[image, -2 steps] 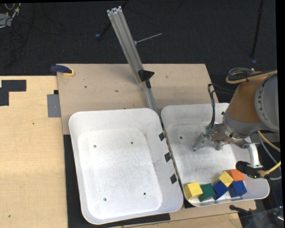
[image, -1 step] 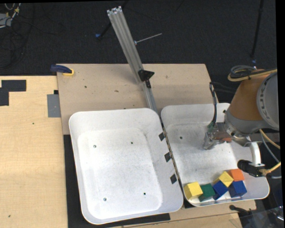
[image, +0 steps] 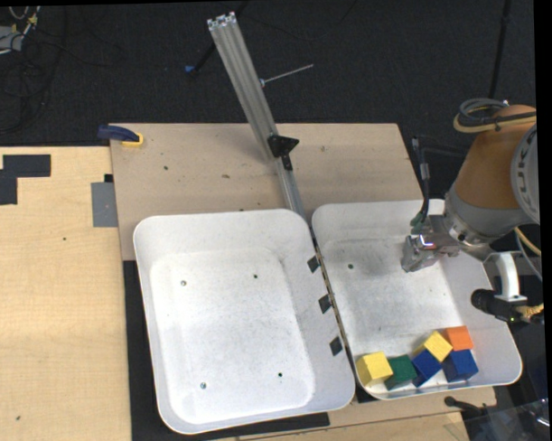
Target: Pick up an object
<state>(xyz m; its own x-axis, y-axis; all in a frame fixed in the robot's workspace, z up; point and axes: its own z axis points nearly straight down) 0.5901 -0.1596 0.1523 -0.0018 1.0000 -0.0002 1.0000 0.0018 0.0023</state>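
The gripper [image: 420, 255] hangs over the right bin [image: 385, 229], finger state indiscernible; blocks [image: 425, 359] lie unpicked in its near corner.

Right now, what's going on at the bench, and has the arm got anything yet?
The KUKA arm reaches in from the right, with its gripper over the upper part of the right bin. No block can be seen in it. The blocks sit clustered in that bin's near corner: a yellow block, a green block, a second yellow block, an orange block and two blue blocks. The left bin is apart from the gripper.
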